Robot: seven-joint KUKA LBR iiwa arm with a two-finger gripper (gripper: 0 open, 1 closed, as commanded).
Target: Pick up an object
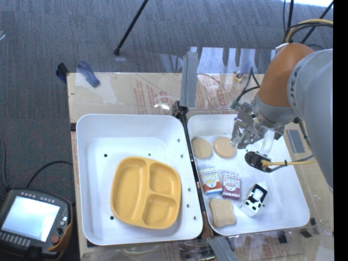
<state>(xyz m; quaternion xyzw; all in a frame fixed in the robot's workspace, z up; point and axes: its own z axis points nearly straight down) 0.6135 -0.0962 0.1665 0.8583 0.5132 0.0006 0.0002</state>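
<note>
Two white bins side by side on a bench. The left bin (87, 145) holds a yellow tray (145, 192) with three compartments. The right bin (293, 200) (the landmark here) holds the pickable objects: two tan discs (202, 147) (224, 147) near its far left corner, touching or nearly so; two small cartons (210, 180) (231, 185) side by side at its left middle; a toast slice (222, 212) at its near left edge; and a black-and-white carton (254, 199) near its centre front, tilted. The gripper (243, 139) hangs over the bin's far half, just right of the second disc; whether its jaws are parted or closed cannot be told. A black fitting (256, 160) sits beside it.
</note>
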